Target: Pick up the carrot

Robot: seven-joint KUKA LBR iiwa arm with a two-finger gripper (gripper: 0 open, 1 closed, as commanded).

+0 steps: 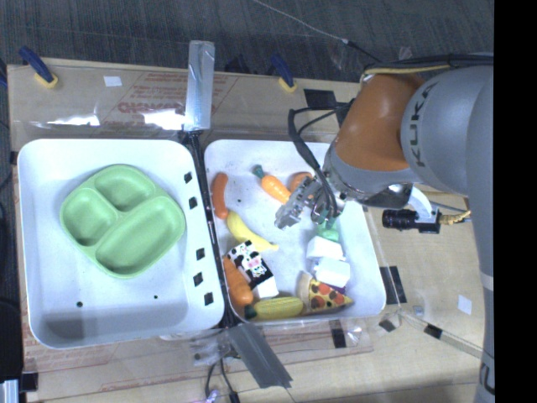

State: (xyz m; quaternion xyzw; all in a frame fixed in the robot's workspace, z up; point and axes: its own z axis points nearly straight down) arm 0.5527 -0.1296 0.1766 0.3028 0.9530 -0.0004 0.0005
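Orange carrot (272,185) lies just beside the empty, part-open claw (291,214).

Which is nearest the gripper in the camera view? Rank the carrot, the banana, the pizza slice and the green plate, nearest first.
From the gripper:
1. Carrot, just above it in the right bin.
2. Banana, to its left and slightly lower.
3. Pizza slice, at the right bin's lower edge.
4. Green plate, in the left bin.
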